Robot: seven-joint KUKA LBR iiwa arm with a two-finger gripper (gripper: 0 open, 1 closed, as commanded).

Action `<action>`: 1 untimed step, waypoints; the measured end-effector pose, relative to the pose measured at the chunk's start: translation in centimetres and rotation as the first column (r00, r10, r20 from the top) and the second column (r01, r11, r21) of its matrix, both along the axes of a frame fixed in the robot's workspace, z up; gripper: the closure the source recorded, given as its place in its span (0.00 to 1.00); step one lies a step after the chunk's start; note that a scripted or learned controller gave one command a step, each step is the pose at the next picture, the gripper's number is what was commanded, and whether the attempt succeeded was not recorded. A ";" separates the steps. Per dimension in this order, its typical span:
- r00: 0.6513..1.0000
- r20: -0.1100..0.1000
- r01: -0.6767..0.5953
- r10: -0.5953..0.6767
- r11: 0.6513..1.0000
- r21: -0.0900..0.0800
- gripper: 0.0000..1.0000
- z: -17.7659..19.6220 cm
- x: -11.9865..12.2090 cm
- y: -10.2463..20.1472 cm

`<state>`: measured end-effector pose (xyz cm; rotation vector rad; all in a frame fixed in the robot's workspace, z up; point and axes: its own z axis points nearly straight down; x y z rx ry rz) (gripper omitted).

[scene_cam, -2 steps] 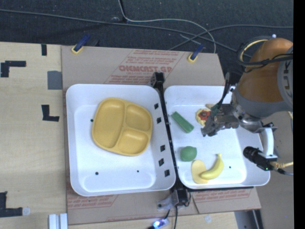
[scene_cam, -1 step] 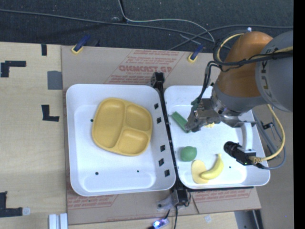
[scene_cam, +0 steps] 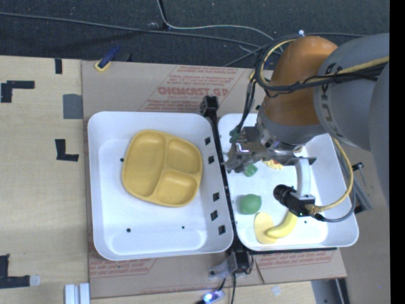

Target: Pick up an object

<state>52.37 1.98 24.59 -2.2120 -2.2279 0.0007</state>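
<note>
Arm wrist hides most of the gripper [scene_cam: 243,160], low over the right bin [scene_cam: 335,236], near its left wall at mid-length; can't tell the fingers' state. Just below it, a small green piece [scene_cam: 250,169] touching or nearly so. Further toward the bin's front edge: green round object [scene_cam: 249,202], then yellow banana [scene_cam: 276,227], long axis running toward the front-left corner. Yellow divided plate [scene_cam: 162,168] sits in the left bin [scene_cam: 104,189], well apart. Nearest pick, I'd judge: the green piece.
</note>
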 end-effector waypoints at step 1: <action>1.000 0.000 -0.001 0.001 1.000 -0.001 1.00 0.3 -0.1 5.8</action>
